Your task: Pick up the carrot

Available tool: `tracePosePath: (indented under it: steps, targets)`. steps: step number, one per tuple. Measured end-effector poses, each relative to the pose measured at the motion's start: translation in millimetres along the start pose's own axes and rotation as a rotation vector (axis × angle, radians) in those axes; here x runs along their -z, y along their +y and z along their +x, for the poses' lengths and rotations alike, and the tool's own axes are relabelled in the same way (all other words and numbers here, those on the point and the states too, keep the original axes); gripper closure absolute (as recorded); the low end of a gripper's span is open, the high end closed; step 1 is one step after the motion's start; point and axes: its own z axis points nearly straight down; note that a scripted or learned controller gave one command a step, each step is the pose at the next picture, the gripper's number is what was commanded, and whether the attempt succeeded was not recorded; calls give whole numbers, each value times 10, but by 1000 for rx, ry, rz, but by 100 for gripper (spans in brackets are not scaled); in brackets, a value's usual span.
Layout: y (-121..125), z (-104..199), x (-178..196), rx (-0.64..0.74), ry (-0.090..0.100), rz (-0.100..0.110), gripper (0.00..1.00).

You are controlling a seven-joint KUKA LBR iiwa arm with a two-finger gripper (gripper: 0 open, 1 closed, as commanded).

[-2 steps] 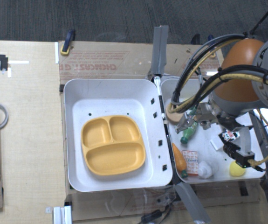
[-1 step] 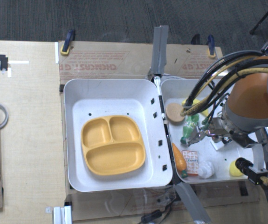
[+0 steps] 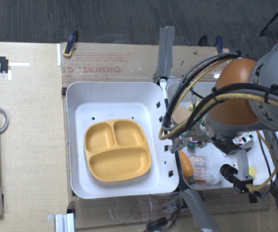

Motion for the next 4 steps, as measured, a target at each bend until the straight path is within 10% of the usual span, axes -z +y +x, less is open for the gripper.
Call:
tracePosePath:
  steps: [1, 2, 3, 4]
  targets:
    - [-1, -15, 79, -3, -1, 3, 100]
    - [-1, -15, 79, -3, -1, 3, 0]
    - [-1, -30, 159, -4, -3, 6, 100]
    - [38, -316, -1, -419, -1, 0, 100]
